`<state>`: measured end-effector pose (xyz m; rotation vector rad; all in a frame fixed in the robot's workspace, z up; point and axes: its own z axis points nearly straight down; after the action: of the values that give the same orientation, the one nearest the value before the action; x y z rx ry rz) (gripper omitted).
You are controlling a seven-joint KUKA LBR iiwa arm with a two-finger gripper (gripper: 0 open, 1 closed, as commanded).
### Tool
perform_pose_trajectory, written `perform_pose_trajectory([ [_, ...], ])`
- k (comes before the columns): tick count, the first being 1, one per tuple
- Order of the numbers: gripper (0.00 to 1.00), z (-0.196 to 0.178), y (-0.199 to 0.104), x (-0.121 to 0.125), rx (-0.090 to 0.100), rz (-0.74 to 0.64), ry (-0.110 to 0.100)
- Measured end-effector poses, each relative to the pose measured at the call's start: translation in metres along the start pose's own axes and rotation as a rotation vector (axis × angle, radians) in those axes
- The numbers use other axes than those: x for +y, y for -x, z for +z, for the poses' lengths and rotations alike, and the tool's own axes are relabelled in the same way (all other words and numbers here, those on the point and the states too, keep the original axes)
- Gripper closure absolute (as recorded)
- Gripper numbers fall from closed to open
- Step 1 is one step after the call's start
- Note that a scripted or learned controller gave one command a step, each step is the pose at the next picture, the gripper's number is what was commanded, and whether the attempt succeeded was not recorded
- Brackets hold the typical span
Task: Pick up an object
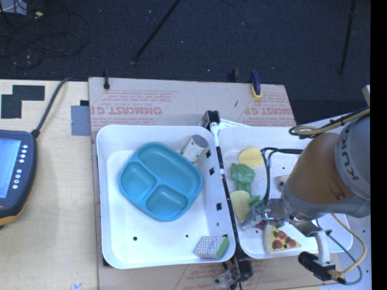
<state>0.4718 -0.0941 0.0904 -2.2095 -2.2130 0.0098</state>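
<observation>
Hovering low in the right bin [338, 246], gripper [259, 215] at pizza slice's [279, 239] ten o'clock, grip state undeterminable; nothing lifted, pickup pending.

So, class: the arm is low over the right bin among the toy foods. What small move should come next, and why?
Probably a short, slow descent. The hand sits low in the right bin, beside the pale yellow piece and near the pizza slice, and nothing is visibly held, so a grasp seems undone.
</observation>
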Motion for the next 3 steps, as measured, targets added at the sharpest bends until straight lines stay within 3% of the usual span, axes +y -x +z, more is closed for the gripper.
perform_pose_trajectory([
  [1, 0.00, -0.070, 0.061, 0.030, -0.010, 0.005, 0.019],
  [2, 0.00, -0.059, 0.005, 0.091, -0.004, -0.005, 0.015],
  [3, 0.00, 0.003, -0.012, 0.128, -0.005, 0.000, 0.012],
])
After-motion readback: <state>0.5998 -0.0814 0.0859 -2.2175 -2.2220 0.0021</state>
